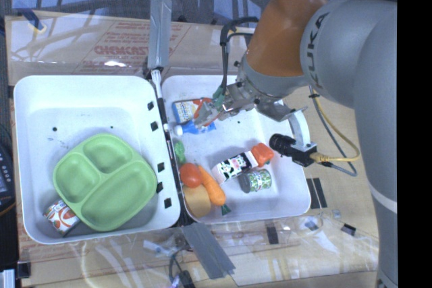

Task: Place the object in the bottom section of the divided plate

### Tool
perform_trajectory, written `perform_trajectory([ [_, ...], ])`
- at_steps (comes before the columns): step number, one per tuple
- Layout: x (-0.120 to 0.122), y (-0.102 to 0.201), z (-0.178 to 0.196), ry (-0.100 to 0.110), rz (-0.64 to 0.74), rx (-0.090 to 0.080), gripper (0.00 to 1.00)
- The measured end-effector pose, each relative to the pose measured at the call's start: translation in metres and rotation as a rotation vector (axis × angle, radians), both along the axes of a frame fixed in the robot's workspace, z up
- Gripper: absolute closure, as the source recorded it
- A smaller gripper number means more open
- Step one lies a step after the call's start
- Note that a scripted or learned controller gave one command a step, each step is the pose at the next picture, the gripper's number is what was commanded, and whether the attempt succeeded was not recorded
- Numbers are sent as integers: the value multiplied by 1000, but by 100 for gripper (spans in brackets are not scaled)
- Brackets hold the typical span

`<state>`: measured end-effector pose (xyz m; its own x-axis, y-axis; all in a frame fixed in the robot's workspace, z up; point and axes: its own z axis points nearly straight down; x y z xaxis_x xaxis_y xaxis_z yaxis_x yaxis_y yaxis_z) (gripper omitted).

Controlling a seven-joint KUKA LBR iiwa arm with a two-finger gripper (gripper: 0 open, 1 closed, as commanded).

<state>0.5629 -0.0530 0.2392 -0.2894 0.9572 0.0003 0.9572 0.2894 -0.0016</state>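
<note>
- My pincer [214, 106] sits over the far-left part of the right bin [297, 175], low against a blue-and-white packet [191, 112] that lies there; I cannot tell how its fingers stand, and I cannot tell whether anything is between them.
- Just toward me from the pincer I see a small bottle with a black-and-white label and an orange cap [243, 163], and beside it a green can [256, 180].
- Toward me and slightly left of the pincer lie a tomato [190, 175], a carrot [213, 189] and a yellowish block [198, 201], touching one another.
- Well to the pincer's left, in the left bin [40, 94], the green divided plate [105, 180] lies flat.
- A small red-and-white can [60, 217] touches the plate's near-left edge.
</note>
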Motion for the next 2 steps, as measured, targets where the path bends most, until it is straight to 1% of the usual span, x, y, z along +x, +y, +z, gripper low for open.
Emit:
perform_trajectory([
  [1,17,61,-14,1,-13,-1,100],
  [2,29,137,-37,1,27,-1,100],
])
